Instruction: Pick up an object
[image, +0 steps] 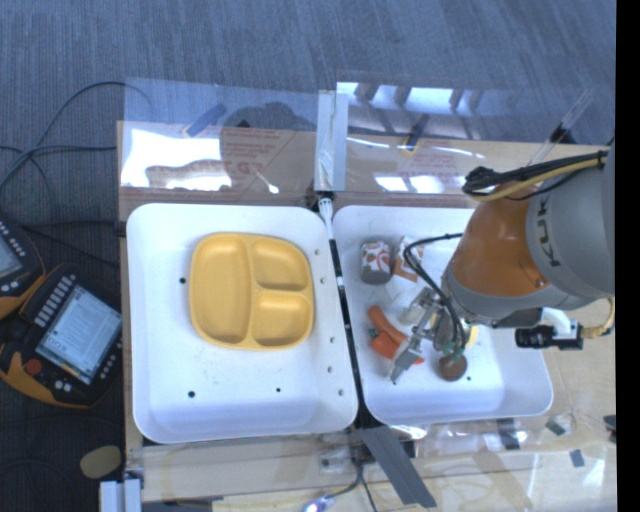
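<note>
A: Starting at the left bin (150, 400), what do we have?

B: A yellow divided tray (252, 290) lies near its middle, flat, well clear of the walls. Nothing there concerns us; the arm is not over it.

A: And across the divider?

B: In the right bin (520, 400) the pickable things are bunched toward its left wall. A small brown-and-white cup-like item (376, 260) sits near the back left corner. In front of it, an orange carrot-like piece (384, 332) lies just beside the left wall. Further right, toward the front edge, a round brown object (452, 367) rests on the bin floor.

A: Where is our gripper (418, 340)?

B: It hangs low over the middle of that bin, between the orange piece and the brown object. Its fingers (403, 362) point down toward the front edge. How far apart they stand we cannot tell, and we see nothing clearly caught between them.

A: So which step are we in?

B: We judge it the descent onto a target, not yet a lift. The next move calls for the fingers to straddle one item only, likely the orange piece, close, then rise straight without scraping the wall.
</note>
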